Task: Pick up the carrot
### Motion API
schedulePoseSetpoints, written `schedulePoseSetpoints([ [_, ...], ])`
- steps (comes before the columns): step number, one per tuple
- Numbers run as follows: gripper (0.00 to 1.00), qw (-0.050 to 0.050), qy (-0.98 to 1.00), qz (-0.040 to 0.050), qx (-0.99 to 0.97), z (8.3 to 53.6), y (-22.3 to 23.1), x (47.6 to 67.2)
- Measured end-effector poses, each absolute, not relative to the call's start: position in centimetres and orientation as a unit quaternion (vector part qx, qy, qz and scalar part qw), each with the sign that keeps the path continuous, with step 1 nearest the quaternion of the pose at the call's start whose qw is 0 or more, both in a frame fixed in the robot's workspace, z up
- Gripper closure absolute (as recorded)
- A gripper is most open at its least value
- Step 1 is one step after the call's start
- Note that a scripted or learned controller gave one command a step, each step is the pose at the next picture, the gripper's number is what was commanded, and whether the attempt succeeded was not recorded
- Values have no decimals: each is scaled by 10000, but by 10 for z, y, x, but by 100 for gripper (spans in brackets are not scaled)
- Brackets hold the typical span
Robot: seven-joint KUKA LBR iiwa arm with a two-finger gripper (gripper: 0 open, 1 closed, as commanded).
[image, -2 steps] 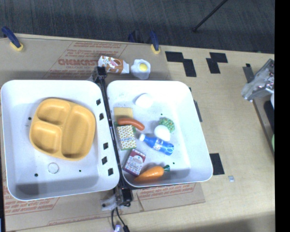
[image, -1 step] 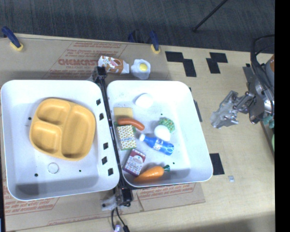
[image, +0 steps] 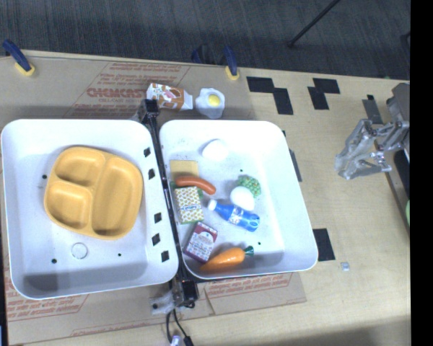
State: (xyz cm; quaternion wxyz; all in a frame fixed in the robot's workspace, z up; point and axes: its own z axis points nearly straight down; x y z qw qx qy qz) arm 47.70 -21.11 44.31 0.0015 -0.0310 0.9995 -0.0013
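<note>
From the camera above the bench, my gripper hangs over bare bench, off to the right of the right bin and outside its rim. My metal fingers look splayed apart and released, with nothing between them.

The carrot lies well away from my jaws, to their left in this view and nearer the camera's edge of the bench, down in the near corner of the right bin. Its long axis runs roughly left to right with a slight tilt, the green top pointing back toward my side. I judge that I must cross the bin's right rim and turn my jaws across that axis to close on its narrow sides. Just beyond its far end from me sits a small red packet, near enough to get in a finger's way.

Counting: one carrot, two white bins, one yellow divided tray in the left bin. The right bin also holds one blue bottle, one sausage, one white egg and one green ball.
</note>
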Motion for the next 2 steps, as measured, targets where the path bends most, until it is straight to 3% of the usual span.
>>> schedulePoseSetpoints([
  [1, 100, 18, 9892, -14, -1469, 464, -211, 482],
  [2, 100, -4, 9296, 4, -3686, 355, -210, 489],
])
